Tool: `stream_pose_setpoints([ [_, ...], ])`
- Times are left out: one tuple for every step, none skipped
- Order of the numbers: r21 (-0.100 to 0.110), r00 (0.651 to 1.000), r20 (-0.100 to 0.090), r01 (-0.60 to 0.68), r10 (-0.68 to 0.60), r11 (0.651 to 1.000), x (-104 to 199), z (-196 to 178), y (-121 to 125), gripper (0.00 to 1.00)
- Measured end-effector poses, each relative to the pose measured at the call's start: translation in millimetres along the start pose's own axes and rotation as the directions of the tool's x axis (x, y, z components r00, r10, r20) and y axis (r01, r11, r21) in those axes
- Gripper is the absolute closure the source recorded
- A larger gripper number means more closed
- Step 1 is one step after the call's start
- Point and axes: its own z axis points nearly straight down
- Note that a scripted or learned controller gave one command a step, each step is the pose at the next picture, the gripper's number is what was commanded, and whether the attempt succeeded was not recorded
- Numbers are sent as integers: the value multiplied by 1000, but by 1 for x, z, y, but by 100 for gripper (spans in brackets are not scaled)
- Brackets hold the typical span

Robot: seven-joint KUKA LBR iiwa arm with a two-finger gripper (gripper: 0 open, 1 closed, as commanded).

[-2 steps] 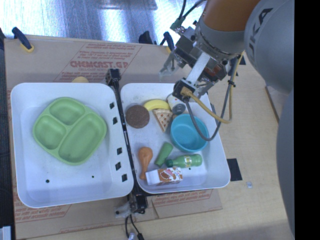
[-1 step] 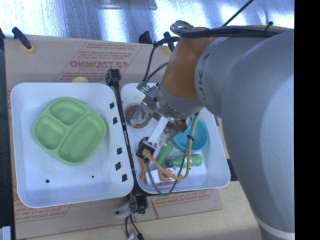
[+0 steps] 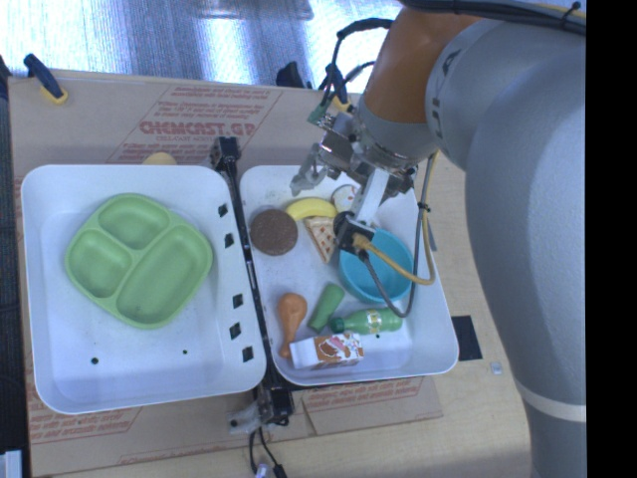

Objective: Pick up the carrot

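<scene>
Looking down at a table with two white bins side by side. Over the far half of the right bin, seeing the gripper on the end of the grey arm, reaching in from the right. Jaws apart, clamped on nothing, hanging right around the banana. Can't tell whether touching it or just above it.

As for the carrot: down in the near half of the same bin, close to the left wall. Lying roughly lengthwise, fat orange end pointing away from the camera, paler thin end towards the near rim. Well apart from the jaws, untouched.

Also spotting in that bin:
- a brown round cookie beyond the carrot, left of the banana
- a pizza slice between the cookie and the blue bowl
- a green pickle just beside the carrot on its right, tilted
- a green bottle on its side, right of the pickle
- a small carton by the near rim, just beside the carrot's thin end

Over in the left bin, just seeing a green divided plate sitting flat.
</scene>
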Motion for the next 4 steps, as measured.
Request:
stream_pose_setpoints([
  [11, 997, 2, 79, -79, 997, -36, 67, -72, 0],
  [8, 962, -3, 272, -272, 962, -107, 153, -68, 0],
  [11, 999, -5, 55, -55, 998, -124, 182, -56, 0],
  [-2, 986, -5, -169, 169, 986, -119, 181, -57, 0],
])
